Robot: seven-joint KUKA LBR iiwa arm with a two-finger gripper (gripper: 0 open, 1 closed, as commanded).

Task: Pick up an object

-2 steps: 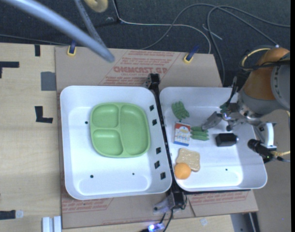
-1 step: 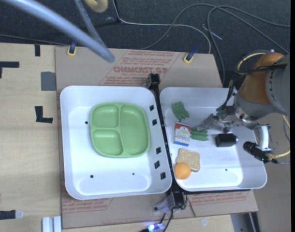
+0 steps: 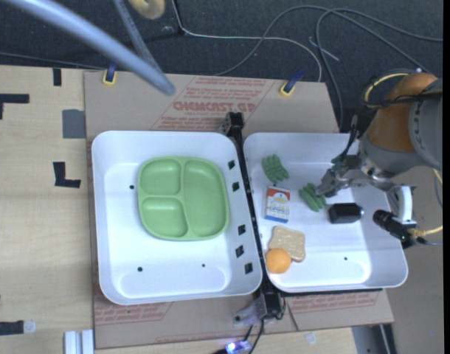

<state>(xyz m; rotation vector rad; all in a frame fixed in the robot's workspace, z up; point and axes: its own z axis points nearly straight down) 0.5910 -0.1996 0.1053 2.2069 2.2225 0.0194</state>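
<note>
Green leafy piece [image 3: 311,197] lies on the floor of the right-hand bin [image 3: 391,275], a little right of the frame's centre and slanting down to the right. The gripper [image 3: 330,184] sits low over the bin just at the upper right end of that piece. From where I stand I cannot tell whether it touches the piece, nor whether it is spread or pressed together. The grey arm [image 3: 402,150] with its orange band comes in from the right edge of the frame. Just below the gripper lies a small black block [image 3: 345,212], apart from the green piece. Left of the green piece stands a small box [image 3: 278,203], red on top and blue below, and above that box, nearer the bin's upper left corner, lies a second green piece [image 3: 275,168]. Lower down, a slice of bread [image 3: 289,242] rests with an orange ball [image 3: 278,261] touching its lower left edge. The left-hand bin [image 3: 114,271] sits right alongside, and it holds a pale green divided plate [image 3: 183,198] in its upper half. Both bins rest on a sheet of brown cardboard [image 3: 210,98] with red print. Pale wood of the bench [image 3: 33,198] shows at the left of the frame, and thin cables [image 3: 299,21] trail over the dark floor along the top.
</note>
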